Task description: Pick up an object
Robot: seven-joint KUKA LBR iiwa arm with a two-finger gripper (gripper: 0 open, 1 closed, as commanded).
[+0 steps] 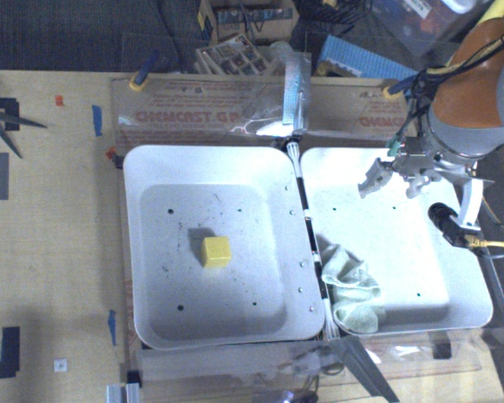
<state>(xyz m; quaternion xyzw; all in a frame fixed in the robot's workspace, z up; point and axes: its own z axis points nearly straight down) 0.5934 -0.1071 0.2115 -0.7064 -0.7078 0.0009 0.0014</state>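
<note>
Camera view shows us the gripper point(394, 177) open and holding nothing, over the far side of the right bin point(420, 233). A pale cloth point(350, 282) lies crumpled at that bin's near left; a yellow block point(217, 251) sits in the left bin point(151, 225). We judge the limp cloth may slip from a pinch.

The arm point(475, 82) is cut off by the right and top edges. The end effector point(395, 177) is blurred. A crumpled pale cloth point(349, 284) hides the right bin's point(403, 242) near-left corner.
</note>
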